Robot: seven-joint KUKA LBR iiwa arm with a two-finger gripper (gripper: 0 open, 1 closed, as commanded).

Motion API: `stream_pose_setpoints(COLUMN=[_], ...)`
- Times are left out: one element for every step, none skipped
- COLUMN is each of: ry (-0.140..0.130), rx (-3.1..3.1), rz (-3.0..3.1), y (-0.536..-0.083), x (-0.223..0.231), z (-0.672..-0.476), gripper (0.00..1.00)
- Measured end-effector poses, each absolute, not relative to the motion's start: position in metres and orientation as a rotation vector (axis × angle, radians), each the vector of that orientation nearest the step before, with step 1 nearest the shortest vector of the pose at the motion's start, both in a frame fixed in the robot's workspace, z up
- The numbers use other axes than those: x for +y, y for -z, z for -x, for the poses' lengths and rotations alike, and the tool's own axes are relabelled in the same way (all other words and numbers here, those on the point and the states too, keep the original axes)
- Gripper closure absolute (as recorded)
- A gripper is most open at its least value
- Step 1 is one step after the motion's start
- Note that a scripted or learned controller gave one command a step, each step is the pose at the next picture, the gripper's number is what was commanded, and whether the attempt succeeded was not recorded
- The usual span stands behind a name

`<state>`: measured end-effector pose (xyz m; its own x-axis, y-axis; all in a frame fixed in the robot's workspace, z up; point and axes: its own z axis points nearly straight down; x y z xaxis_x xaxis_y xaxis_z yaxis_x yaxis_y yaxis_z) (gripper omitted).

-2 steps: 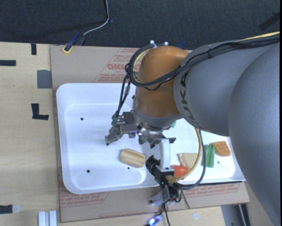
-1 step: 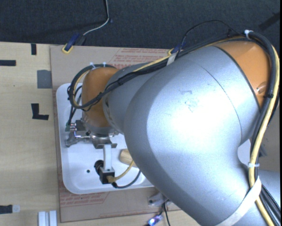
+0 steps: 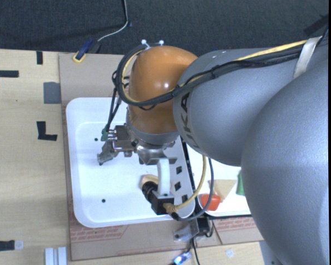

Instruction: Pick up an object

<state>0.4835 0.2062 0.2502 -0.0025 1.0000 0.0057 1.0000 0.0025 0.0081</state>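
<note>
Orange-red rounded object (image 3: 213, 202) is lying in the shallow white bin (image 3: 82, 203), near its lower edge, beside a beige wedge (image 3: 225, 186). The grey two-finger gripper (image 3: 103, 158) is hovering well apart from it. How wide it is I cannot tell, and the picking seems not yet done.

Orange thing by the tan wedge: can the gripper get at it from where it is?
Probably not straight away: the gripper hangs over the left-hand bin, and the orange thing lies half hidden under the arm.

Orange-red object (image 3: 212, 202) lies beside pale tan wedge (image 3: 225, 187).
</note>
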Motion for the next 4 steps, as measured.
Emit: stream_pose_setpoints(ry=[0.009,0.009,-0.018,0.009], rx=[2.226,2.227,2.206,2.228], rz=[-2.220,-2.220,-2.223,-2.220], y=[-0.209,-0.221,-0.358,-0.298], x=[0.234,0.233,0.139,0.176], z=[-0.482,-0.482,-0.516,-0.482], gripper=[0.00,1.00,1.00,1.00])
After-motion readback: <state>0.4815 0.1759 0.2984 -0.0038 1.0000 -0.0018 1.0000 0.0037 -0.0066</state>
